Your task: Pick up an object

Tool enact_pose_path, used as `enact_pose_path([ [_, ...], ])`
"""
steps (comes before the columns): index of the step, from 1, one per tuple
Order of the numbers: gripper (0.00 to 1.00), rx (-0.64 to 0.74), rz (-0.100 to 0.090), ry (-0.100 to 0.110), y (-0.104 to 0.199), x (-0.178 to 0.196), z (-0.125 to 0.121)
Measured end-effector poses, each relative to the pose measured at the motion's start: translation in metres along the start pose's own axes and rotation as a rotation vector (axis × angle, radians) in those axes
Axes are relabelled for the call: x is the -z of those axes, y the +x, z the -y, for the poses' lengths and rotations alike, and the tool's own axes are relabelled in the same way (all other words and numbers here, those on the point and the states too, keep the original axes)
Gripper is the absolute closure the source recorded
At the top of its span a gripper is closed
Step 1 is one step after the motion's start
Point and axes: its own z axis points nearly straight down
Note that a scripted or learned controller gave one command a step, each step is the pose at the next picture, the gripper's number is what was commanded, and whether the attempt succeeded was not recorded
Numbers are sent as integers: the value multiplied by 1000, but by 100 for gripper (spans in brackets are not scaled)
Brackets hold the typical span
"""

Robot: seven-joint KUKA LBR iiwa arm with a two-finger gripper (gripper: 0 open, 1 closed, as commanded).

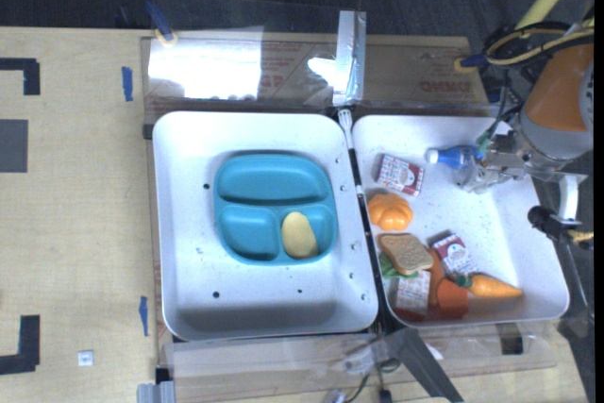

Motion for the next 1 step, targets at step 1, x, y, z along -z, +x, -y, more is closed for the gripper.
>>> enact_pose_path([
  [1, 0, 0, -2, 2, 1, -1, 0],
])
